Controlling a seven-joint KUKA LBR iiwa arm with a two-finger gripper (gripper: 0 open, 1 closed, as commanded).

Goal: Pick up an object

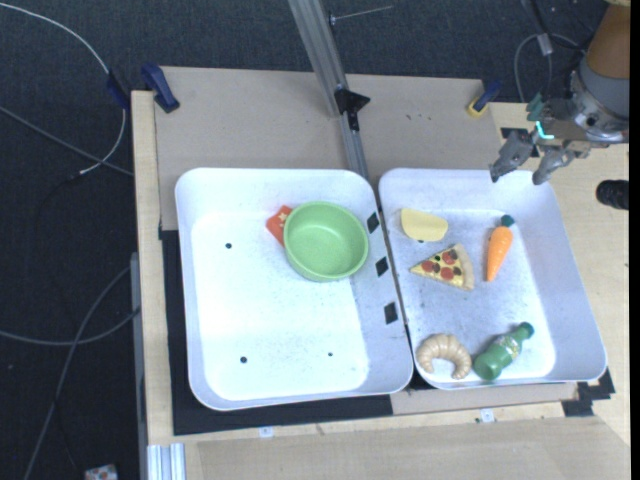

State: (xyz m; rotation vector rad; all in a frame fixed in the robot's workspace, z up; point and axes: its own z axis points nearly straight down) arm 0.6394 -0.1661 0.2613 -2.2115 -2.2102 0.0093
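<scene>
Carrot point(497, 251): in the right bin point(575, 298), upper right part; long axis near upright in the view, green top toward the far rim.
Gripper point(526, 166): above the right bin's far rim, fingers spread apart, nothing between them.
Red object point(277, 224): mostly hidden behind the green bowl point(325, 240), left bin point(215, 298).

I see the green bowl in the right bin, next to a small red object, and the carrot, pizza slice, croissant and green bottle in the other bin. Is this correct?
Not quite: the camera view shows the green bowl in the left bin, next to the small red object. The carrot, pizza slice, croissant and green bottle are in the other bin, the right bin.
</scene>
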